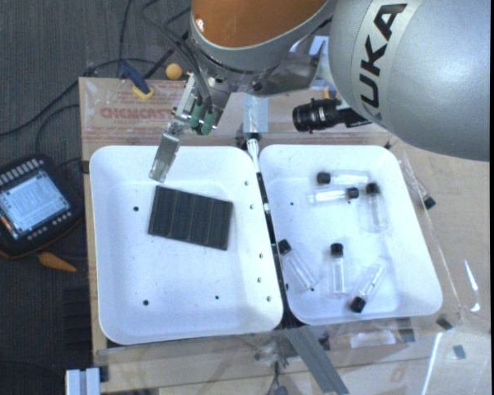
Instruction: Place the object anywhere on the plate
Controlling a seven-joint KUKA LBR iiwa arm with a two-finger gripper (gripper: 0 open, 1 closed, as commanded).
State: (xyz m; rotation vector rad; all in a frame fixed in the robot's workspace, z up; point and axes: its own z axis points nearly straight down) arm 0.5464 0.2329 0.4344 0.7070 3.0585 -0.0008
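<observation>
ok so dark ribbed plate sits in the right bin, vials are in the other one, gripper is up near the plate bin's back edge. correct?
Not quite: the camera view shows the dark ribbed plate in the left bin, not the right. The vials lie in the right bin, and the gripper is near the left bin's back edge.

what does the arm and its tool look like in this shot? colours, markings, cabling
The arm is a bulky rounded grey shell with black "KUKA" lettering partly in frame, and a glossy orange band above the wrist. Below it sits a metallic wrist section with a green part and thin wiring. The tool ends in slim flat grey metal. A black cylindrical unit sits beside the wrist.
</observation>
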